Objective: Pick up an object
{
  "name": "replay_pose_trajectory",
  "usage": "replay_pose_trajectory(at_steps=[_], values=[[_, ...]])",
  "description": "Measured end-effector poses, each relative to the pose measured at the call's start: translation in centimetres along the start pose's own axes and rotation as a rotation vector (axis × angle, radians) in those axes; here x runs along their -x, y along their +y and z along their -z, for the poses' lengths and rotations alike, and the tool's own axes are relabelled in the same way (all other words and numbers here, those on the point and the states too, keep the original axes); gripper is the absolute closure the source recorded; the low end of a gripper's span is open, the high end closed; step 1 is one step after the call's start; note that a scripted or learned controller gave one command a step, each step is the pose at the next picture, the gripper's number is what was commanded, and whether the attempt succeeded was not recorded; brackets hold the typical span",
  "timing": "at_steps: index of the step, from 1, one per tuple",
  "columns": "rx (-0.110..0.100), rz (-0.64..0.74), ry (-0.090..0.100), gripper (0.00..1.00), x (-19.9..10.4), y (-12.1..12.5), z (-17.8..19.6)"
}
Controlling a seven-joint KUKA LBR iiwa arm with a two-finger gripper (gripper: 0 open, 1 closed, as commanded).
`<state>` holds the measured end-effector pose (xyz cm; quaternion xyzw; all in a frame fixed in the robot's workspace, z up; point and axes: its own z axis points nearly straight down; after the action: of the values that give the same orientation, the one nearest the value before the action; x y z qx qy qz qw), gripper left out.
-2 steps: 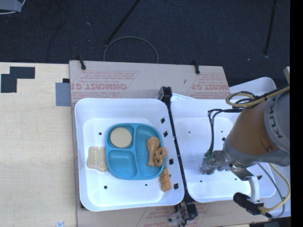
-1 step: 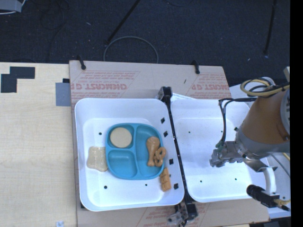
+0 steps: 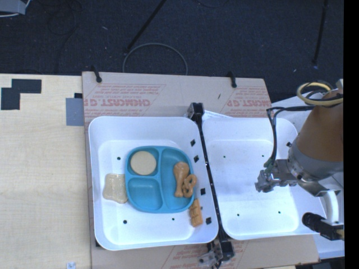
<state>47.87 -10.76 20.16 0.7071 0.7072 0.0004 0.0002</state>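
In the left bin lies a blue divided tray. A round tan cookie sits in its upper left compartment and a brown pretzel-like piece in its right one. A pale bread-like piece rests on the bin floor left of the tray, and a small orange-brown piece lies below the tray's right corner. My gripper hangs over the right bin, near its right side, far from all these objects.
The divider between the bins runs down the middle. A cardboard sheet lies under both bins, with a wooden bench top to the left. Cables loop near the arm at the right.
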Motion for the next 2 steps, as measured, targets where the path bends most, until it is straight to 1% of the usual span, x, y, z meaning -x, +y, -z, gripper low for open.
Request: replay_pose_trajectory(at_steps=[1,2], values=[[0.001,0.001,0.0,1.0,0.1,0.1,5.2],[-0.004,0.004,0.002,1.0,-5.2,0.3,4.3]])
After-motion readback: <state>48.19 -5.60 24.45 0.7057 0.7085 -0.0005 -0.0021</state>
